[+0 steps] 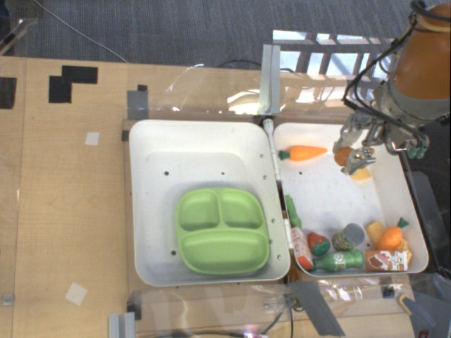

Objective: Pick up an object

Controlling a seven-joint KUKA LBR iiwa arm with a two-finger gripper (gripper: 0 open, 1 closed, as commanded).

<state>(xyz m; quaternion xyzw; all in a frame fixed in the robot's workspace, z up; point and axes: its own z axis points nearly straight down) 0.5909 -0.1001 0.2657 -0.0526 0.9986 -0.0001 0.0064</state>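
Light wooden bench [63,210] with black square markers near its far left corner, dark grey carpet beyond it; two shallow white bins sit side by side on the bench. Left bin [162,153] contains a green divided plate [222,231] with three compartments, lying flat toward the near side. Right bin [320,189] contains a toy carrot [304,153] near the far wall, lying on its side with the green top toward the divider. Along the near wall of the right bin, clustered: a red-and-white packet [300,245] just beside the divider, a red strawberry-like piece [319,243], a green bottle [340,261] lying flat, a grey-green round can [348,237], a yellow piece [375,230], an orange fruit with green leaf [390,239], and a red-and-white carton [388,260]. Labels on packet, bottle and carton are too small to read. Arm enters from the right, orange band visible at the upper right corner. Gripper [354,157] hangs over the far right part of the right bin, right of the carrot and apart from it. A small orange-brown object [343,153] shows at the fingers, with a pale yellow patch [361,175] just below; cannot tell whether the claw is open, closed, or gripping that object.
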